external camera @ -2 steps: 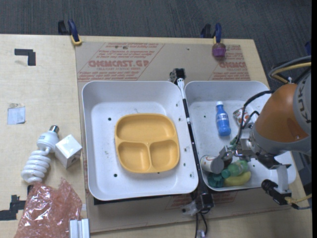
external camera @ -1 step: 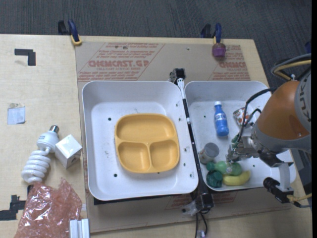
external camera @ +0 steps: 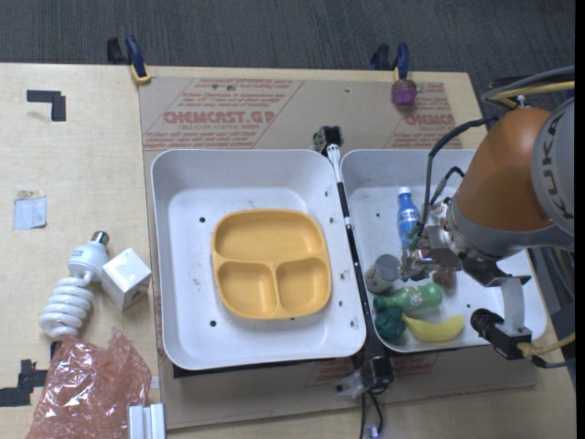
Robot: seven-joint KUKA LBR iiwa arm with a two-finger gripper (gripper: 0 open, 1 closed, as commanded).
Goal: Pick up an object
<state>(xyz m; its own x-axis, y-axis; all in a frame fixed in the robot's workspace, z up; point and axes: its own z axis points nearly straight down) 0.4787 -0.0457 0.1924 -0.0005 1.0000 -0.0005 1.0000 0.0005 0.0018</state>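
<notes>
The gripper [external camera: 422, 256] hangs low in the right bin [external camera: 366, 176], over a near-side cluster: a grey cup [external camera: 384, 270], a green toy [external camera: 409, 296] and a yellow banana [external camera: 433, 327]. A blue bottle [external camera: 406, 210] lies just beyond. Whether anything is grasped, I cannot tell. The left bin [external camera: 183, 245] holds a yellow divided tray [external camera: 271, 263]. A spiral bulb [external camera: 73, 291] lies on the tabletop [external camera: 73, 181] at left.
</notes>
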